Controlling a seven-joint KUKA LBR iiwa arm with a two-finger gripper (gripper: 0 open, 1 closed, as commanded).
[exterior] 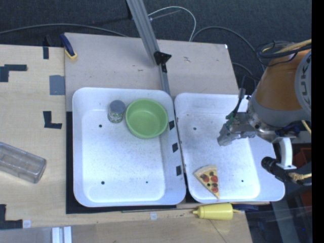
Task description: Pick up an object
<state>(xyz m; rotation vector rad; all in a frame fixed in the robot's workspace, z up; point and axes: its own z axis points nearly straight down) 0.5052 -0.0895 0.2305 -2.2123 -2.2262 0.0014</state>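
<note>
A toy pizza slice [208, 179] lies near the front of the right bin [202, 110]. In the left bin [121, 186] a green bowl [147, 118] sits at the back, with a small grey-lidded jar [116, 111] just left of it. My gripper [225, 137] hangs over the right side of the right bin, above and to the right of the pizza slice, with nothing visible in it.
A yellow mustard bottle [215, 211] lies on the bench just in front of the right bin. A clear plastic container [20, 162] rests at the far left. A grey pole [144, 24] slants down to the bins' back edge.
</note>
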